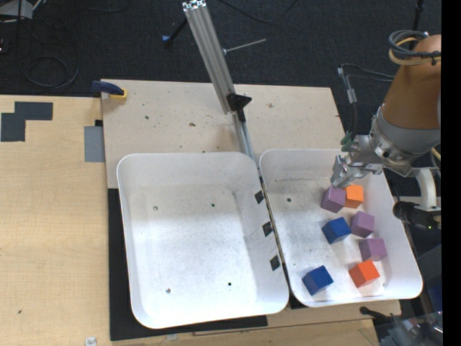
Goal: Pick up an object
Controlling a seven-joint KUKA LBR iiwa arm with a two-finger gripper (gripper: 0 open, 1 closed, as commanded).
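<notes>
Several small blocks lie in the right bin (302, 171). A purple block (333, 199) and an orange block (354, 195) sit side by side near the bin's far right. My gripper (343, 174) hangs just above these two, pointing down at them. Nothing shows between its fingers. Further forward lie a blue block (336, 230), a second purple block (362, 223), a third purple block (373, 249), a red-orange block (364, 272) and another blue block (317, 279).
The left bin (144, 193) stands beside the right one, split from it by a ridge with black clips (267, 228). A slanted aluminium bar (212, 56) rises behind the bins. A blue and yellow clamp (109, 89) lies at the bench's far left corner.
</notes>
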